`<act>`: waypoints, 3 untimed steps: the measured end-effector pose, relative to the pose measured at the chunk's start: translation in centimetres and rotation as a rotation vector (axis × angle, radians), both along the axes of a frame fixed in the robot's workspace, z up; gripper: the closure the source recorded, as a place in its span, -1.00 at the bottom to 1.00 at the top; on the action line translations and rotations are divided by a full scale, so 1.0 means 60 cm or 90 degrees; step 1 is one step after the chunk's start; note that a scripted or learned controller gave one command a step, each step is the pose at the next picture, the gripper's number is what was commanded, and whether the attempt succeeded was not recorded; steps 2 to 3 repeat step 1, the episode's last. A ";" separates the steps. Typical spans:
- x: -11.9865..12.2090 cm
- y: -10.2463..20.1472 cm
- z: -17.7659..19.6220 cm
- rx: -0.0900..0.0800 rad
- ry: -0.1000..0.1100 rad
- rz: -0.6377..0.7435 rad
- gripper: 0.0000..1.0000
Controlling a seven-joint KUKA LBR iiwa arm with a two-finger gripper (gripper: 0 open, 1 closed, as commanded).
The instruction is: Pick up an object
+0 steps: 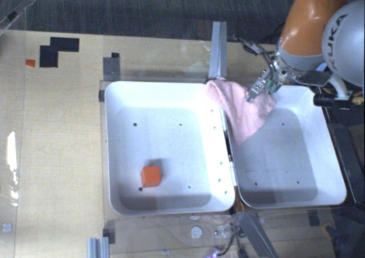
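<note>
Standing over the bench (57,137), you take in the two white bins first: the left bin (165,103) and the right bin (296,154), set side by side with their rims meeting along a narrow seam. The arm (319,23) comes in from the right, its orange band high over the right bin's far corner.

Draped across that seam at the far end lies a pink cloth (239,111). Its upper left part sits on the shared rim, and its long axis slants down into the right bin, tapering to a point on the floor there. The gripper (259,89) is at the cloth's upper right edge, right where the fabric bunches upward. Whether its fingers are closed on the fabric or merely touching it, I cannot tell; they are too small and blurred against the pink.

So the cloth runs mostly down and leftward from the gripper, and any lift would, I judge, drag it off the rim.

Smallest of all, an orange block (151,176) rests on the left bin's floor, well apart from the gripper.
</note>
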State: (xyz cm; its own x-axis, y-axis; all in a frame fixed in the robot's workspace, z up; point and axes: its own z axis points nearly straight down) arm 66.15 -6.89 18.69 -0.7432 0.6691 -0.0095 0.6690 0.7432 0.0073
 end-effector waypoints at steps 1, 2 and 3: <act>0.003 0.084 0.001 -0.003 -0.001 0.178 1.00; 0.003 0.084 0.001 -0.003 -0.001 0.178 1.00; 0.003 0.084 0.001 -0.003 -0.001 0.178 1.00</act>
